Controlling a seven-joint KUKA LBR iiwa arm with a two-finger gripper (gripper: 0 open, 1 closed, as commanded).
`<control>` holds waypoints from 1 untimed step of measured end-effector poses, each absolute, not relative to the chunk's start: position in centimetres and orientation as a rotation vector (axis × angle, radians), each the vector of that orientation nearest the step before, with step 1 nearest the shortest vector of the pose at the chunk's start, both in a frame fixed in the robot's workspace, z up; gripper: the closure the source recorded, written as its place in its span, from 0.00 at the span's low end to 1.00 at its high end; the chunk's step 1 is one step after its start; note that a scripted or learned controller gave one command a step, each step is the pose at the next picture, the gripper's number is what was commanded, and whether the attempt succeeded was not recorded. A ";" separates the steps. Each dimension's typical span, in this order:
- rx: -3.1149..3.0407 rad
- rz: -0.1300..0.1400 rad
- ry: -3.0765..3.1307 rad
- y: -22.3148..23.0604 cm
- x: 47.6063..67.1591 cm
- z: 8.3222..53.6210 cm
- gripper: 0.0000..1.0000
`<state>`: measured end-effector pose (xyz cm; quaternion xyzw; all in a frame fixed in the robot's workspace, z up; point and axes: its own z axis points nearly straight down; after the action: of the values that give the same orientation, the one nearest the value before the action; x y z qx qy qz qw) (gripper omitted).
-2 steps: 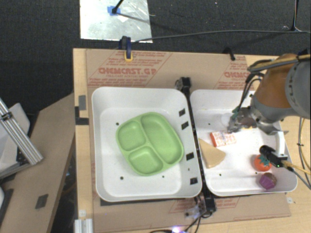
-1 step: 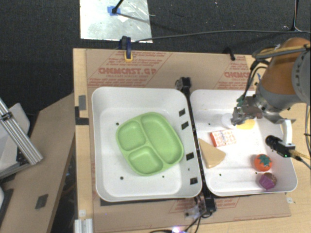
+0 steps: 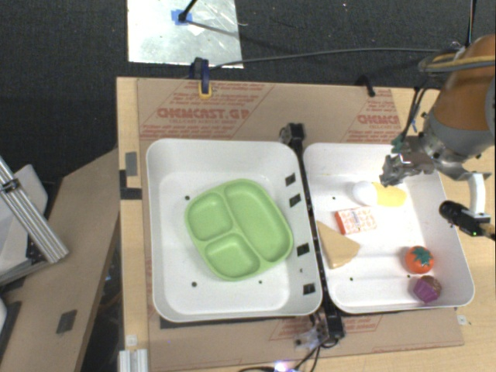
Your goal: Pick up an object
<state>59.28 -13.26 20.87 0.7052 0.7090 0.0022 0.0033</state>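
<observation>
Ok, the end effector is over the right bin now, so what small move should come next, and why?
Probably a short, straight descent. The end effector hangs at the far side of the right bin, just above the yellow piece and beside the white egg-like object. Those two lie close together, so aim squarely at the yellow one.

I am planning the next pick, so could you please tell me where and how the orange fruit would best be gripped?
Grip the orange fruit across its round middle, coming straight down from above. It sits apart from the purple piece and the bin wall, so either side looks free.
</observation>
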 end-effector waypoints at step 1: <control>2.211 0.004 2.231 -8.3 59.3 21.1 1.00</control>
<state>59.28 -8.30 21.06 0.7038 0.7104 0.0014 0.0002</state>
